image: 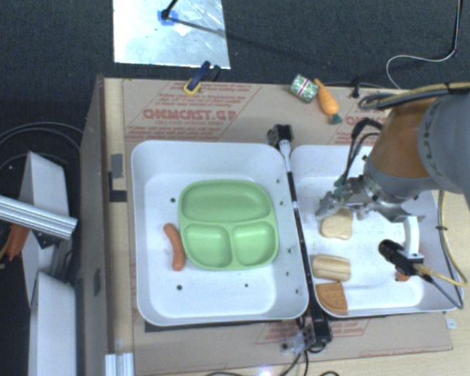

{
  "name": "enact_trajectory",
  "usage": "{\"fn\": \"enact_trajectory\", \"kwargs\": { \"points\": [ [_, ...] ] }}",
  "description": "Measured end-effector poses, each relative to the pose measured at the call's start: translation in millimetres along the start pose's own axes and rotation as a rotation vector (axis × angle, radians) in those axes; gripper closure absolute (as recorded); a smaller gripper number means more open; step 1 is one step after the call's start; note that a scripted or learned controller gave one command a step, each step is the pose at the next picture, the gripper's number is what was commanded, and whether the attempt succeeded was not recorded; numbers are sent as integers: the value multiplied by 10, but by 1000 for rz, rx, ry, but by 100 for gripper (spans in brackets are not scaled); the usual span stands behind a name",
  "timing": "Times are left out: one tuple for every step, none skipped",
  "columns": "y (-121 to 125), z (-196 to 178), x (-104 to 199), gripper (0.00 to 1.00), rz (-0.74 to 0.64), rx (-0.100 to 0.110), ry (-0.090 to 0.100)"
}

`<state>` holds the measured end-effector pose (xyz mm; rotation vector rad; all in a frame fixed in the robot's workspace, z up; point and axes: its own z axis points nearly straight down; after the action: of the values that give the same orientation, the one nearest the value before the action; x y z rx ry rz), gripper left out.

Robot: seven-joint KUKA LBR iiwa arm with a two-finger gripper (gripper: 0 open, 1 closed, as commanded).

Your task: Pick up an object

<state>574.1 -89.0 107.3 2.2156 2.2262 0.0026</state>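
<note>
My gripper (337, 204) sits low in the right bin (376, 159), mid-right of frame, just above the pale bread piece (337, 226). Can't tell its state. Risk: I'm off-centre over the bread, so closing may nudge it toward the roll (331, 268) instead of grabbing.

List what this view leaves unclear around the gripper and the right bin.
- Gripper: finger state too small and cluttered to read.
- Pale bread piece: contact with the gripper unclear; the gripper overlaps its top edge.
- Right bin: far corner hidden by the arm.
- Small can: label too small.
</note>
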Motion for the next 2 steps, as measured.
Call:
{"fn": "enact_trajectory", "kwargs": {
  "points": [
    [131, 201, 21, 0, 0, -6, -2],
    [146, 86, 20, 100, -1, -10, -2]
  ]
}}
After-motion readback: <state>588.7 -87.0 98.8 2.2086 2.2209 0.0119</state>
